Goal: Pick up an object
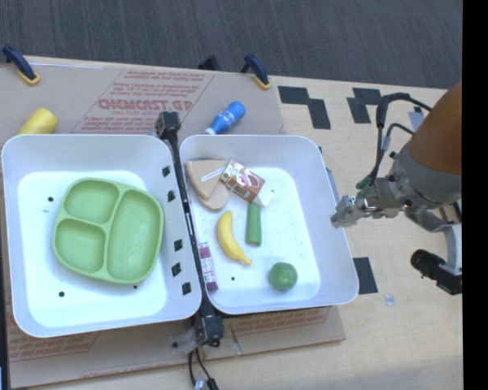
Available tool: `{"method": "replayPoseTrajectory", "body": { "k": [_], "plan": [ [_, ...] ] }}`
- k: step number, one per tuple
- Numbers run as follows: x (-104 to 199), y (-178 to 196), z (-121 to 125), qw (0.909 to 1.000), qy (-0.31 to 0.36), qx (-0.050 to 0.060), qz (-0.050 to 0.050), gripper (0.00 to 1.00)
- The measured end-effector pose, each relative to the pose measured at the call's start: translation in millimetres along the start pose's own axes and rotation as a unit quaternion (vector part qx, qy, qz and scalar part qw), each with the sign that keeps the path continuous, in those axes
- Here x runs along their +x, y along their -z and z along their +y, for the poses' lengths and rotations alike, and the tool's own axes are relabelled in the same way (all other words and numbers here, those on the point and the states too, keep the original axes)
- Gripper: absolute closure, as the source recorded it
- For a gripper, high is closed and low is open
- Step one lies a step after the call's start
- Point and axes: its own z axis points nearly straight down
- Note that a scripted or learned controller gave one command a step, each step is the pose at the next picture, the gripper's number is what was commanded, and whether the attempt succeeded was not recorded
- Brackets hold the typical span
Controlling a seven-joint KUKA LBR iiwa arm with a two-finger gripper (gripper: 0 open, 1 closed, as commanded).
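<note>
blue clamps [21,64], yellow cylinder [39,121]

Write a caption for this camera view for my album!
Robot tool beside the right bin of toy food: banana, lime, bread.

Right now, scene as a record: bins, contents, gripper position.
left bin: green divided plate
right bin: bread slice, brown carton, banana, green stick-shaped item, green ball
gripper: outside the right bin's right edge, above the bench, holding nothing visible
behind bins: blue bottle, yellow object on cardboard
</note>
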Motion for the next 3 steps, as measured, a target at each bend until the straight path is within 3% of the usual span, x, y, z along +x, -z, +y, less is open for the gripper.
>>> {"method": "replayPoseTrajectory", "body": {
  "k": [1, 2, 3],
  "plan": [
    [0, -27, 52, 1.0, 0.0, 0.001, 0.0, 1.0],
    [74, -60, 10, 1.0, 0.001, 0.003, 0.001, 1.0],
    [74, -59, 10, 1.0, 0.001, 0.003, 0.001, 0.0]
  ]
}}
